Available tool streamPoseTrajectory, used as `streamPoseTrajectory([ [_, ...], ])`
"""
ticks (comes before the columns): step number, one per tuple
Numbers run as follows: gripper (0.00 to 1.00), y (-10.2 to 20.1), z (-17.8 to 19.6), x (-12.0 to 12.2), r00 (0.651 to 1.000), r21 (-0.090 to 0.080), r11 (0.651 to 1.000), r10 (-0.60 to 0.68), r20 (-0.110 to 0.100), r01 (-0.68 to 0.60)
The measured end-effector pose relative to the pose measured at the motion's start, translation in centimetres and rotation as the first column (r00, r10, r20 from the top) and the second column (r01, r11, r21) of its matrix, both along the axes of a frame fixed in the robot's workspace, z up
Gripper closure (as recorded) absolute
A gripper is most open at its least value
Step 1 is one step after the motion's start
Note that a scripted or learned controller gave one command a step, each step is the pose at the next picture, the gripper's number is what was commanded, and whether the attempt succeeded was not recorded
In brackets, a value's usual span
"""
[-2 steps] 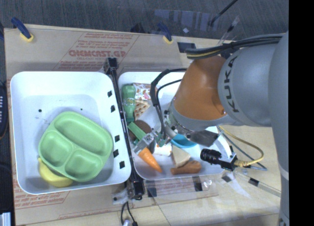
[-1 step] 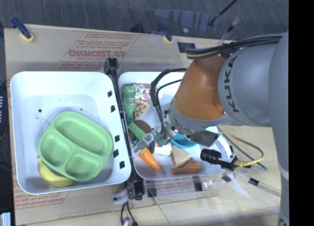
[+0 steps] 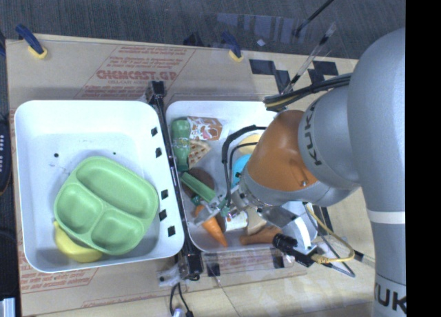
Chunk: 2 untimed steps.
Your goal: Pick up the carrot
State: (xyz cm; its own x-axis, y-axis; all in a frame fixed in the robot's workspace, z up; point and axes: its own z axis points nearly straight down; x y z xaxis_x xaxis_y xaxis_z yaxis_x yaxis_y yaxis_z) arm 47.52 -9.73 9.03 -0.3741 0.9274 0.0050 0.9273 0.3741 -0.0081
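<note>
Cardboard covers the surface under two white bins; the carrot (image 3: 215, 231) lies near the right bin's (image 3: 207, 110) front wall. The tool (image 3: 231, 211) hangs just above it, its opening impossible to tell, so this looks like the approach, with descent and closing next.

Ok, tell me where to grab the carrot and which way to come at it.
Judging by its pose, grip the carrot across its thick middle. It lies flat near the right bin's front wall, tapering toward that wall, so the tip gives little to hold. Come straight down from above, since the bin wall and the items crowded beside it block a sideways approach.
</note>
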Motion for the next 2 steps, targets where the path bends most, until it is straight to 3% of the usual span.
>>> streamPoseTrajectory([
  [1,1.0,0.0,0.9,0.0,1.0,0.001,1.0,0.011,-0.006,-0.011],
  [2,1.0,7.8,10.1,1.6,0.967,-0.002,0.967,-0.256,0.003,0.256],
])
